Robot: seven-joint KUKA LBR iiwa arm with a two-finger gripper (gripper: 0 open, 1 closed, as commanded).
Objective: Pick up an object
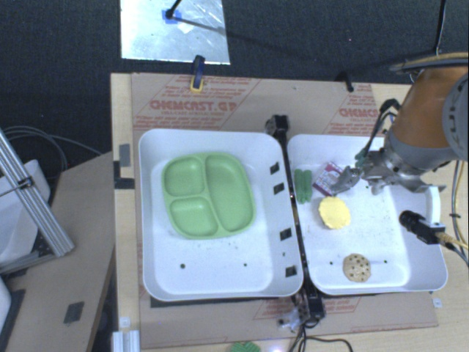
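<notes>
1. White bins, 2 of them, side by side on the bench: left bin [157, 270], right bin [418, 270].
2. Left bin holds 1 green divided plate [208, 195] w/ 3 compartments, sitting approx. mid-bin.
3. Right bin holds 4 things: 1 green pod-like item [303, 185] at the left wall, 1 pink/white packet [327, 177] just right of it, 1 yellow round piece [334, 213] near mid-bin, 1 brown cookie [357, 268] at the near side, well apart from the rest.
4. 1 arm, grey w/ orange band, reaches in from the right. Gripper [343, 182] sits low over the far-left part of the right bin, tips just beside the packet and just above the yellow piece; can't tell if tips are spread or closed, nothing seen between them.
5. Bench top is cardboard [242, 101] w/ red print, 1 yellow/blue clamp [198, 74] at the far edge.
6. Beyond: dark carpet floor, 1 shiny metal sheet [174, 22]; cables & metal frame [29, 204] at left.
</notes>
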